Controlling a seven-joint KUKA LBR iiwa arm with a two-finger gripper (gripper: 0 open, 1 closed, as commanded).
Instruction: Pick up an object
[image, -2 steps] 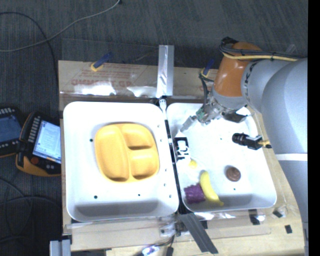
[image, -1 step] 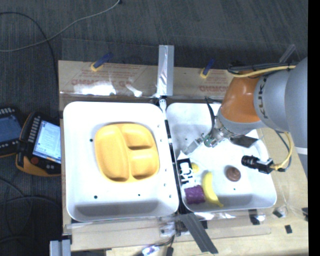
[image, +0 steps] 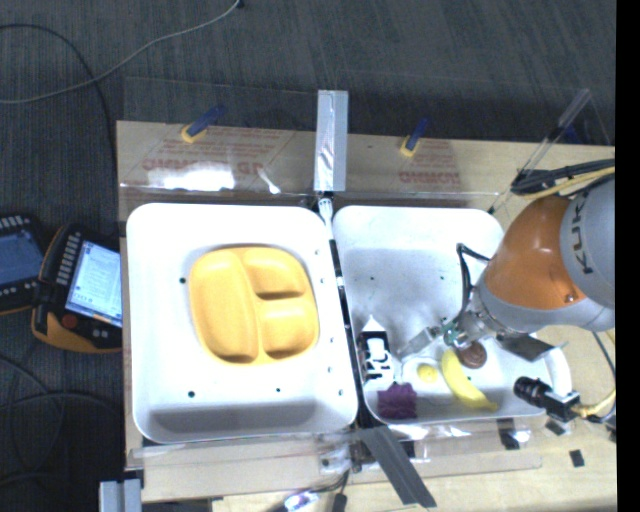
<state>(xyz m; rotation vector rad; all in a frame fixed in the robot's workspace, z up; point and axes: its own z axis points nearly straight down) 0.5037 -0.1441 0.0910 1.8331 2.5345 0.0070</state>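
Arm (image: 560, 262) low in the right bin (image: 400, 235), reaching for a toy.
Gripper (image: 452, 338) sits just above the banana (image: 462, 381); I cannot tell its state. Next it must grab and lift.

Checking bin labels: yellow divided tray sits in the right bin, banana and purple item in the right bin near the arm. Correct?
Not quite. The camera view shows the yellow divided tray in the left bin. The banana and purple item are in the right bin near the arm.
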